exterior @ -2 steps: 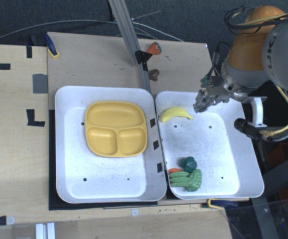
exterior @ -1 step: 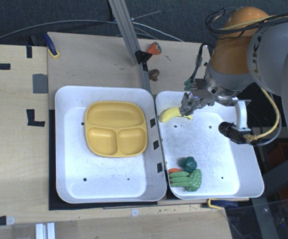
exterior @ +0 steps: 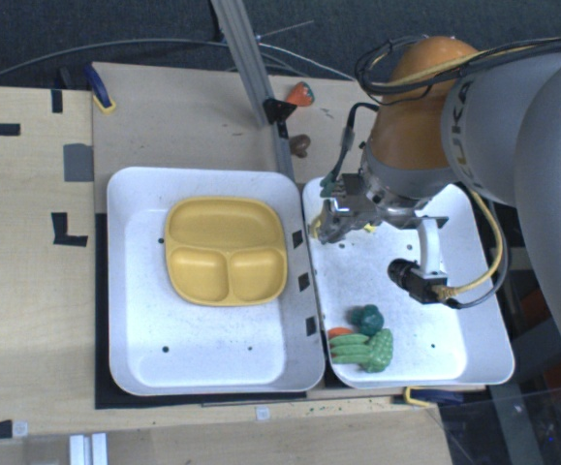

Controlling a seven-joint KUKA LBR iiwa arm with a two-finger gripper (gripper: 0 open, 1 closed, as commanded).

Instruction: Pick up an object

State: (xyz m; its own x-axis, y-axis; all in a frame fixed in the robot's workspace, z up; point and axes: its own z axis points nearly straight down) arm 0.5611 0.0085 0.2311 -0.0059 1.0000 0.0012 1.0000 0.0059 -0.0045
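Camera view, looking down at a slant.

Table (exterior: 38,289): pale wood top, several dark tape marks along its left part, a blue-and-yellow item at its upper left corner.

Left bin (exterior: 135,356): shallow, white, holding a yellow divided plate (exterior: 227,250) with three compartments, one long across the top and two smaller below. The plate lies flat in the bin's upper half.

Right bin (exterior: 454,352): shallow, white, touching the left bin along a shared edge marked with small black clips. A green toy vegetable (exterior: 367,350) lies near its lower left corner, with a dark teal round piece (exterior: 365,318) just above it and a small orange-red piece (exterior: 340,333) at its left end; whether these are joined cannot be told.

Arm (exterior: 513,114): grey body entering from the right, orange band (exterior: 420,100) above the wrist, black and yellow cables looping around it.

Gripper (exterior: 333,223): positioned over the upper left part of the right bin, close to the shared edge, well apart from the toy vegetable. State of the jaws cannot be told; nothing is visibly between them.

Metal pole (exterior: 246,51): grey, slanting up from the bins' top edge.
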